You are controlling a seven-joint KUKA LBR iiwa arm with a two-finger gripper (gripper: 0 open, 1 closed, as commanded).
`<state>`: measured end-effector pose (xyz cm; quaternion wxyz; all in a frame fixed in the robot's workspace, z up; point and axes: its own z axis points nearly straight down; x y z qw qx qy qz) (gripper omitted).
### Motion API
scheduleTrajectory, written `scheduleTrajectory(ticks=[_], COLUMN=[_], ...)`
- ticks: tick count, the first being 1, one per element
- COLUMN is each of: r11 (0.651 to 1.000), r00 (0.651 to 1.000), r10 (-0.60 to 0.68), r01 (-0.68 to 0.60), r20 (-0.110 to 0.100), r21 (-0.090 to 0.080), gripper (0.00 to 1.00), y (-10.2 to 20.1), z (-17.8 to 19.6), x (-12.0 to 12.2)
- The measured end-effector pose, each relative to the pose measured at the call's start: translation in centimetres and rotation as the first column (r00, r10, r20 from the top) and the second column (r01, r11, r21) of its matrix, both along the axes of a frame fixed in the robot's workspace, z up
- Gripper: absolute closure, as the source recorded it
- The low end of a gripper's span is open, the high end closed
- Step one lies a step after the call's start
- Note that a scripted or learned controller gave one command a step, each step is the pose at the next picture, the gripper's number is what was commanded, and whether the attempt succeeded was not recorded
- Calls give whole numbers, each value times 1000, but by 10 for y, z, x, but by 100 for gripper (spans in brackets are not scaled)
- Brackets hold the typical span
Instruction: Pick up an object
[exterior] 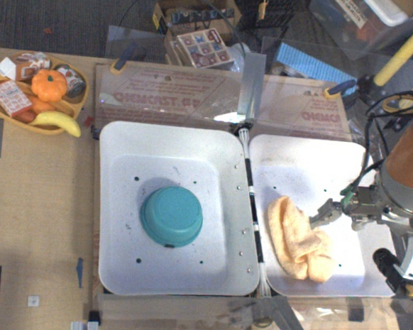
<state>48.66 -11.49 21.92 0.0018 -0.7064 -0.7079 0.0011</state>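
**Gripper parked over the right bin, next to the yellow cloth**

So we've got the grey two-finger gripper [329, 212] hanging low over the right shallow white plastic bin [299, 157], coming in from the right side. One dark finger [321, 215] sticks out toward the left, and its tip sits just beside the upper right edge of the crumpled pale yellow-orange cloth [298, 239]. Honestly we can't tell if the jaws are spread or pinched from this angle, and we can't see any cloth between them, so we won't call it a grab.

The cloth lies on the floor of the right bin, toward the left and front part, stretched diagonally.

Over in the left shallow white plastic bin [122, 147] there's a round teal plastic bowl [172, 216] flipped upside down, roughly in the middle.

Off on the bench's far left corner sits a yellow tray of toy food [34, 97], with an orange pumpkin [49, 85] and a yellow banana [57, 121].
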Motion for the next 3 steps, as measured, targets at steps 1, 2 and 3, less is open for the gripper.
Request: scheduleTrajectory(ticks=[1,2,3], r11=[978,978,953], r00=[978,978,953], r10=[207,207,303], r01=[-207,-207,-303], r20=[15,15,4], r21=[-3,-3,-1], gripper=[0,0,0], y=[-9,-9,-102], z=[-129,-129,-91], x=[-3,-3,-7])
